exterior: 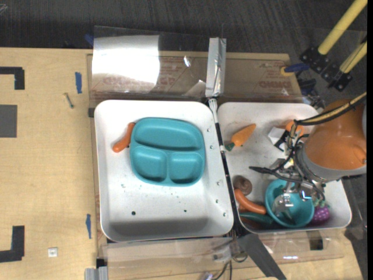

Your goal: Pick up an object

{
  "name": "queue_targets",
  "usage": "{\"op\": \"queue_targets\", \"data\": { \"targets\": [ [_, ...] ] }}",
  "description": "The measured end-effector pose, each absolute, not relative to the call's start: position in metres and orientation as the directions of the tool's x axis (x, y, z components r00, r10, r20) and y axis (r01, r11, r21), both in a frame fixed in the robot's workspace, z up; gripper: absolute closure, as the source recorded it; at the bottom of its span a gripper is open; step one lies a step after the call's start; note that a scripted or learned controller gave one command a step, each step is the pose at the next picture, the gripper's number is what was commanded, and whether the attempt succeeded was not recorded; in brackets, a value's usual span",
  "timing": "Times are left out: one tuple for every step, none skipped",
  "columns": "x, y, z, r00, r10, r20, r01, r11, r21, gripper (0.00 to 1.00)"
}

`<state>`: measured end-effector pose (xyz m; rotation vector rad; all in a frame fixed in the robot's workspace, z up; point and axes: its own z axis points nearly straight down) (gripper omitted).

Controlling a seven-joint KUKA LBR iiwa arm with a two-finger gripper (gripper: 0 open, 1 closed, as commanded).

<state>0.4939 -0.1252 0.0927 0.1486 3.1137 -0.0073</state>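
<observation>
Hiding teal bowl: pincer.

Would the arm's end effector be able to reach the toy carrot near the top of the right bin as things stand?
Probably yes. The carrot lies alone on the right bin's floor with nothing on top of it, and the end effector sits lower in the same bin over a teal bowl, so the path looks clear.

Smooth, seemingly plastic teal tray in glossy white bin.
</observation>
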Motion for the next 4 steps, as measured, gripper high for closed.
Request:
{"op": "queue_targets", "data": {
  "targets": [
    [0.482, -0.174, 0.167, -0.997, -0.076, -0.012, -0.076, 0.997, -0.005, 0.0],
    [0.49, -0.205, 0.115, -0.991, -0.134, -0.017, -0.134, 0.991, -0.005, 0.0],
    [0.493, -0.182, 0.093, -0.966, -0.257, -0.019, -0.257, 0.966, -0.012, 0.0],
    [0.492, -0.162, 0.093, -0.986, -0.163, -0.019, -0.163, 0.987, -0.011, 0.0]
  ]
}}
